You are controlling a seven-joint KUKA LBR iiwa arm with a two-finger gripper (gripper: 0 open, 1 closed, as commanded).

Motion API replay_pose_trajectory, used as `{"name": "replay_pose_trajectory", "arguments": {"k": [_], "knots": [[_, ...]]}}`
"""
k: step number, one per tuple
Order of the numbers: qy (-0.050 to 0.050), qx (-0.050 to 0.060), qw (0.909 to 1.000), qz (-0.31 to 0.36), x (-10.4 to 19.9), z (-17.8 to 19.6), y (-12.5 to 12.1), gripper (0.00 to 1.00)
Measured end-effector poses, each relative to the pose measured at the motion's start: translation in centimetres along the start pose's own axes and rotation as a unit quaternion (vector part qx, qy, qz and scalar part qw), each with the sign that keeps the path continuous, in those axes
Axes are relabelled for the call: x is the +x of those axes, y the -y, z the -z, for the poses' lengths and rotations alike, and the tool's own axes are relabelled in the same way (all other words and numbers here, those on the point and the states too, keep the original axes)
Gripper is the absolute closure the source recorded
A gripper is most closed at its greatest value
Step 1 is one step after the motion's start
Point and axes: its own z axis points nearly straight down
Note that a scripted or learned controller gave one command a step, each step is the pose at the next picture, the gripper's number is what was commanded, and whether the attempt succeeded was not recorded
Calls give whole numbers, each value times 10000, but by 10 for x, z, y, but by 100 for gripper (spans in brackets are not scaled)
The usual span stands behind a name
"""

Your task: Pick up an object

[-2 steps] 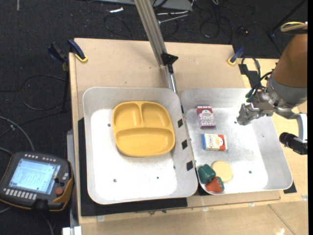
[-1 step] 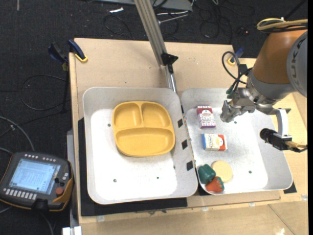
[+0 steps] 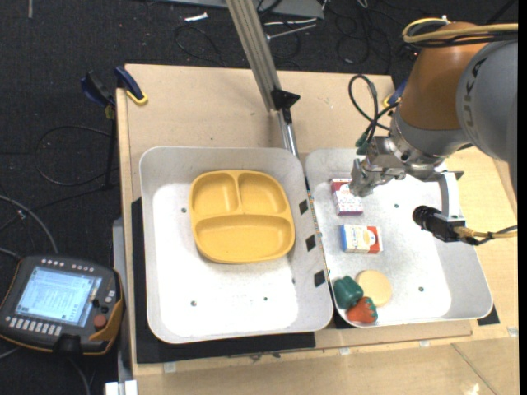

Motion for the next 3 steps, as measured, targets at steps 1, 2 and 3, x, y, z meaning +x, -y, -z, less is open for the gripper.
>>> {"name": "replay_pose_trajectory", "arguments": {"k": [1,2,3], "knots": [[-2,4,10000,5,59,-3,-15,100],[-2,-10,10000,4,109,12,-40,100],[-4,3,10000,3,163,7,-49,100]]}}
